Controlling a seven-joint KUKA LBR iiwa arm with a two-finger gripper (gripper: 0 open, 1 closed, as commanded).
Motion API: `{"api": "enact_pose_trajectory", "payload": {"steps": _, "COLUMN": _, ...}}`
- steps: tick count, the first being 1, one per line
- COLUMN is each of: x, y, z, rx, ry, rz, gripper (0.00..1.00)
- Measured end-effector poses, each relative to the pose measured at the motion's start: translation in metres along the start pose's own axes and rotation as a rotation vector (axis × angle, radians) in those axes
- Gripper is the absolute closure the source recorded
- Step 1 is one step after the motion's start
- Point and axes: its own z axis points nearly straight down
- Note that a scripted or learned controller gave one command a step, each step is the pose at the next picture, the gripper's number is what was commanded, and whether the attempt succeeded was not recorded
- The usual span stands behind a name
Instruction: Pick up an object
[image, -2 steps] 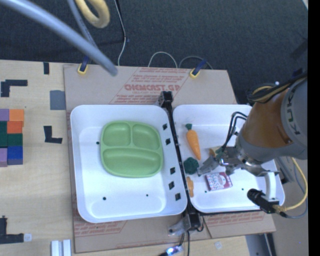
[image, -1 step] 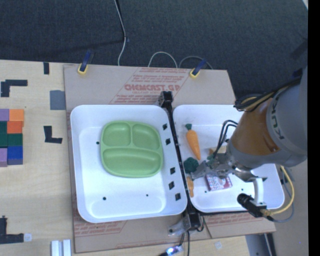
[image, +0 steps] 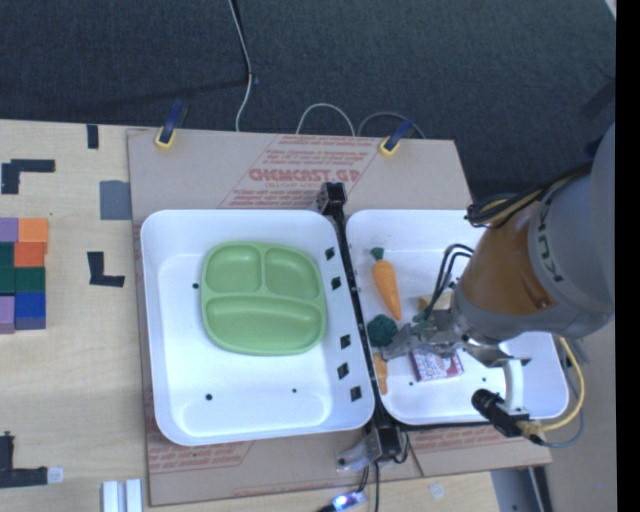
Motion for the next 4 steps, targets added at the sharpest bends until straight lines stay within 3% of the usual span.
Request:
{"api": "enact_pose_trajectory", "payload": {"steps": 1, "x": 0.0, "y": 0.003, "z": -0.012, "rx": -0.007, "ry": -0.001, "rz": -0.002, "gripper": 1.0}}
{"api": "enact_pose_trajectory", "payload": {"steps": 3, "x": -0.001, "y": 0.005, "z": -0.132, "rx": -0.001, "ry": 0.005, "rz": -0.005, "gripper": 1.0}}
{"api": "enact_pose_trajectory", "payload": {"steps": 4, "x": -0.001, "y": 0.006, "z": -0.149, "rx": 0.003, "ry": 0.005, "rz": -0.004, "gripper": 1.0}}
